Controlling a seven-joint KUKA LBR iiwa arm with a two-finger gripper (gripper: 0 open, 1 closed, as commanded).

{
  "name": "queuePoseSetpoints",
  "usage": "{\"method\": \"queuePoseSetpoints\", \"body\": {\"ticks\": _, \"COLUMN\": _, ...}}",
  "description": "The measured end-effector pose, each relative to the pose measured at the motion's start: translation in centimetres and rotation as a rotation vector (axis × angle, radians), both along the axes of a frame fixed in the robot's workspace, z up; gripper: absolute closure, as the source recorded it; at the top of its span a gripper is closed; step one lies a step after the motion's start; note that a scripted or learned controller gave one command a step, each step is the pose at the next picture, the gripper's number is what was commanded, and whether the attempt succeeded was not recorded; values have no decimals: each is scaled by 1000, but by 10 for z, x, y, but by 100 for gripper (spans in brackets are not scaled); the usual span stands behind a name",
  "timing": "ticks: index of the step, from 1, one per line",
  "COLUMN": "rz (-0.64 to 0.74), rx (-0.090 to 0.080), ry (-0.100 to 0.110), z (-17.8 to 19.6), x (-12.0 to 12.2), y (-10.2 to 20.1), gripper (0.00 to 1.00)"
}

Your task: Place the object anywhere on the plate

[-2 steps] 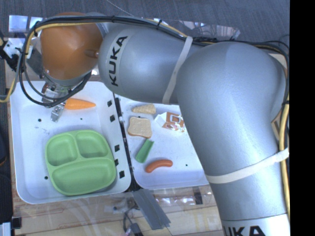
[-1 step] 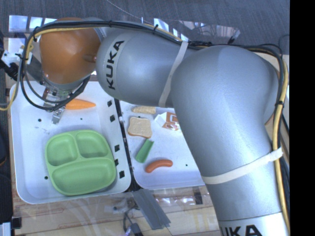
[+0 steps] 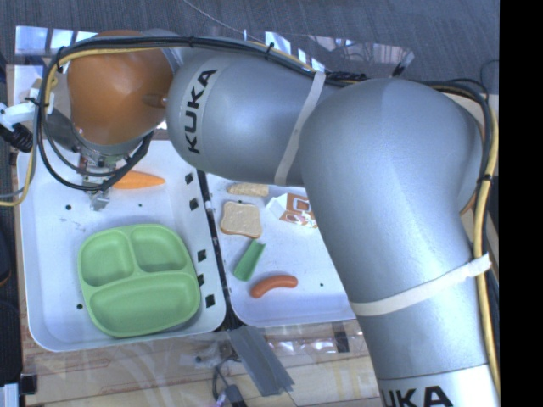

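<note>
One claw [image 3: 100,195] hangs low over the left bin [image 3: 42,227], just beyond the far rim of the green plate [image 3: 136,278]; whether its tips are spread or pressed together I cannot tell, since the wrist and its cables hide most of them. Nothing is visibly pinched between them. An orange carrot [image 3: 140,180] lies flat on the bin floor just beyond the plate's far edge, right beside the claw, and I judge it the object to be moved, being the nearest loose thing.

To do this step well, the claw should centre over the carrot's middle and close across its narrow width, not along its length, so the piece does not pivot or squirt out. After a clean lift, only a short carry toward the plate is needed; any of its three compartments will serve, though the large near one forgives most error. Release low, so the carrot does not roll over the rim.

Beyond the plate's right side, past the divider, the right bin [image 3: 339,308] holds a slice of toast [image 3: 241,219], a paler flat piece [image 3: 248,190] further back, a green stick [image 3: 249,260], a sausage [image 3: 273,285] and a patterned orange-and-white item [image 3: 295,210] partly under the arm [image 3: 373,185]. The plate itself carries nothing yet
</note>
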State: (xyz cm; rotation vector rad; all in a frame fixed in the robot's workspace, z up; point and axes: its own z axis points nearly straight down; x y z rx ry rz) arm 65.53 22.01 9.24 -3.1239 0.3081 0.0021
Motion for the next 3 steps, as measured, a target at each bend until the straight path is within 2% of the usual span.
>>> {"method": "queuePoseSetpoints", "body": {"ticks": 3, "rz": -2, "rx": 0, "ry": 0, "z": 11, "x": 0, "y": -1, "gripper": 100}}
